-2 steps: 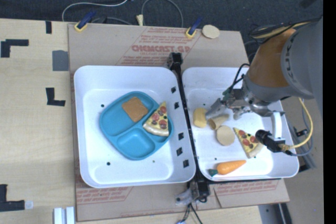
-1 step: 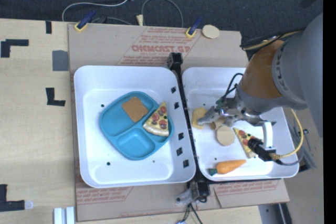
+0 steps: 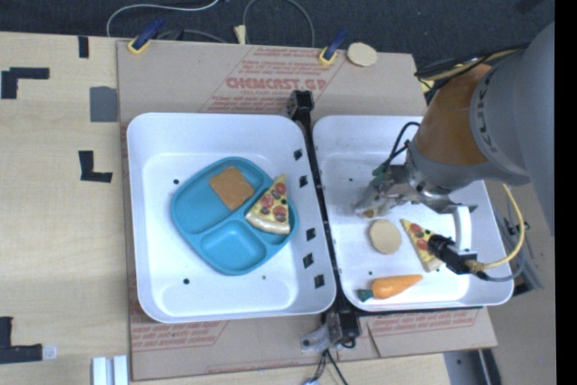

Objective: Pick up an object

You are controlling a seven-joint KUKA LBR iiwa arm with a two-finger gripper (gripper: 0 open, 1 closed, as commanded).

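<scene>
- Carrot [image 3: 397,287] lies nearest, along the front wall of the right bin [image 3: 347,149]; it sits tight to the rim, so a grab here could jam fingers against the wall.
- Pizza slice [image 3: 418,241] and pale round cookie [image 3: 385,236] lie side by side, nearly touching; a descent between them could nudge both and catch neither.
- Gripper [image 3: 377,197] hangs just behind the cookie, low over the bin floor; I cannot tell whether it is spread or closed, and nothing is seen held in it; the cable near its wrist might snag.
- Left bin [image 3: 144,158] holds a blue tray [image 3: 225,248] carrying toast [image 3: 233,187] and a second pizza slice [image 3: 272,209]; well apart, unlikely targets.
</scene>
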